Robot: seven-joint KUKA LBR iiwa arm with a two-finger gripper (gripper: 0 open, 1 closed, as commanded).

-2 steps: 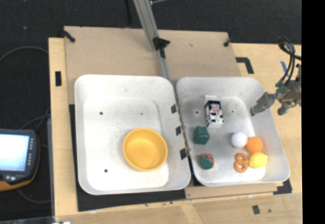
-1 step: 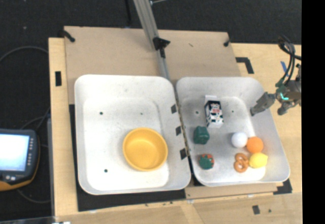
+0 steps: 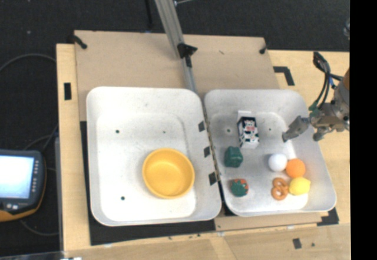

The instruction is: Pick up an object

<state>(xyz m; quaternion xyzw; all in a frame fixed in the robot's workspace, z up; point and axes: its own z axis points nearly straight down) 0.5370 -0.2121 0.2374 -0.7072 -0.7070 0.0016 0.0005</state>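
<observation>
Tabletop [image 3: 247, 64] carrying two shallow white bins side by side, so items can be taken from one tray beside the other. Left bin [image 3: 118, 111]: holds a yellow bowl [image 3: 168, 172], resting upright near its lower right. Right bin [image 3: 271, 102]: holds the candidate objects, loosely scattered and mostly apart, which leaves room around most of them. These are a white printed box [image 3: 248, 130] near the centre, a dark green block [image 3: 233, 156], a white ball [image 3: 277, 162] touching an orange ball [image 3: 296, 167], a yellow ball [image 3: 300, 186], a green-and-red piece [image 3: 238, 187] and a small pretzel-like ring [image 3: 280, 188]. Gripper [image 3: 303, 126] over the right bin's right edge, above the white ball; whether its fingers are spread or closed cannot be told, and nothing is seen between them.
</observation>
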